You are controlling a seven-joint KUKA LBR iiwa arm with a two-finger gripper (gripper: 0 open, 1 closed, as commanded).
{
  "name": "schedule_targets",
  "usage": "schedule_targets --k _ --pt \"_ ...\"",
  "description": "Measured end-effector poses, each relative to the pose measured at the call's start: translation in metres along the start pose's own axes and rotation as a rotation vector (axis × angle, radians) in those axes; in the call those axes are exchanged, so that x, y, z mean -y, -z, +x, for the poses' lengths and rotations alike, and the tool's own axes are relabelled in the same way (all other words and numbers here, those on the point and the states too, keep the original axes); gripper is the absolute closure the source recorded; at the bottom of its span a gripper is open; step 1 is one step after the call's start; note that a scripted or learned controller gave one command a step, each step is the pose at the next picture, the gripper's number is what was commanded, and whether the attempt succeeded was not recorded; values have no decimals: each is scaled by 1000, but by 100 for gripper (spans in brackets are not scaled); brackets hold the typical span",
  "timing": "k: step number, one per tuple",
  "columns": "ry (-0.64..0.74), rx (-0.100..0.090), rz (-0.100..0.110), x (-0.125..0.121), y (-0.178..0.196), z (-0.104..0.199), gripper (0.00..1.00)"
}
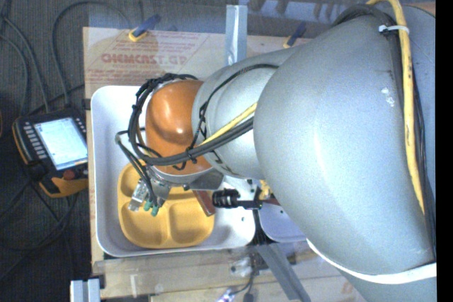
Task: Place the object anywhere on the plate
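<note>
A yellow plate [173, 226] with several compartments lies in the front part of the left white bin [106, 173]. My gripper [145, 203] hangs low over the plate's left compartment, pointing down at it. The orange band [170, 117] and the grey wrist cover the plate's rear part. A small brown shape [206, 203] shows at the plate's right rim, half hidden under the wrist; I cannot tell what it is. Nothing is visibly held.
The grey arm [340, 145] blocks almost all of the right bin; a pale round piece [283, 224] shows beneath it. A black cable plug [225, 199] sticks out near the wrist. A teach pendant [53, 145] lies left of the bench.
</note>
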State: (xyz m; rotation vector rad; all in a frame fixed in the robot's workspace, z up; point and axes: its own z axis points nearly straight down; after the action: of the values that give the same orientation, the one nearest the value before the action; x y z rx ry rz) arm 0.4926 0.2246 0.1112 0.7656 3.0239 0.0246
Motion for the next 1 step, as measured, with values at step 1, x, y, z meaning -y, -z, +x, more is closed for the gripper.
schedule_targets --k 1 --pt "-371 -10 14 -5 -6 9 100"
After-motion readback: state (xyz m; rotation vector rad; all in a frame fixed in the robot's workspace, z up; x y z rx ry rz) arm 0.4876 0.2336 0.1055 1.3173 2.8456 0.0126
